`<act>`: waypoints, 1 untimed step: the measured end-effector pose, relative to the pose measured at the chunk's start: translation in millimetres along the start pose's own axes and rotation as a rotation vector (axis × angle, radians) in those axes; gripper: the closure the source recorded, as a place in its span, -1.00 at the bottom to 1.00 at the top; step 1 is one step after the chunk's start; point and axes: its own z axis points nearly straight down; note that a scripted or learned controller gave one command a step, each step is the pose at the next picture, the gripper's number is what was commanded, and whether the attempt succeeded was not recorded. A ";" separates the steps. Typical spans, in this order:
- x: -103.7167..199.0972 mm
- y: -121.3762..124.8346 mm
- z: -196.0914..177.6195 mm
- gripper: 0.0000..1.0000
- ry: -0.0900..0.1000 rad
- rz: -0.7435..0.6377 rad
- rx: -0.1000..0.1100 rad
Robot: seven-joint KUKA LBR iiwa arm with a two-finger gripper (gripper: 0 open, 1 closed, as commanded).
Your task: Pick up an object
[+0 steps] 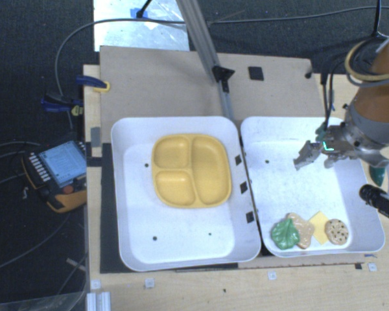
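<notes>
Over the right bin (266, 141), hovering with gripper (316, 155) spread wide and holding nothing, likely lining up for the toy food: green leaf (284, 232), cookie (336, 231), cheese slice (319, 224) clustering at the near edge.

Bench (168, 89) — two white bins (136, 238)
</notes>
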 end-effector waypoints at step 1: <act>0.0 0.5 -0.9 -1.00 0.000 0.000 -0.002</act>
